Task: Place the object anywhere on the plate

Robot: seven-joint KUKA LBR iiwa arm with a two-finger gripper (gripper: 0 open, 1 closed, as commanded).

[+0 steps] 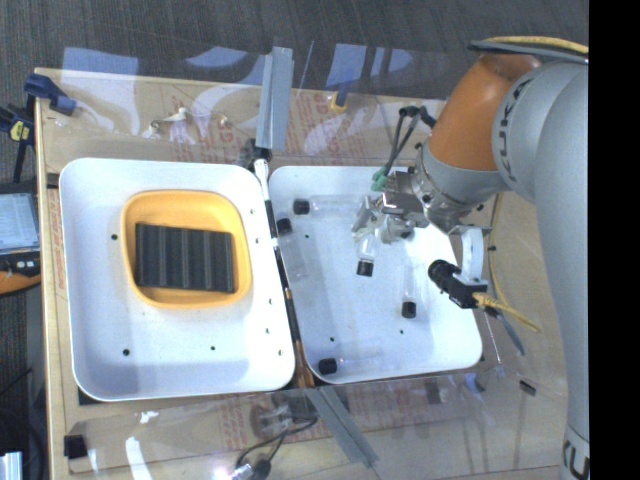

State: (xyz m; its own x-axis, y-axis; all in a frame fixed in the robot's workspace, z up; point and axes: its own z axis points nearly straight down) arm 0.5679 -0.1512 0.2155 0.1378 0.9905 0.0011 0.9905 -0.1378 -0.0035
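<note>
Gripper [366, 258] hanging over right bin [450, 343], one small black fingertip [365, 267] showing; grip state: cannot tell. Task object not identifiable. Yellow plate [185, 208] sitting in left bin [95, 348], holding dark ribbed insert [187, 258]. Handling, grasp point: unjudgeable.

Wooden bench [130, 108] under two white bins [100, 348] side by side.

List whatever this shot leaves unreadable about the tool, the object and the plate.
- Tool, camera view: clear, glinting parts blur together over the right bin, so its state is unreadable.
- Object: whether anything sits in the tool is lost in the same glare.
- Yellow plate in the left bin: the dark ribbed centre is too coarse to identify.
</note>
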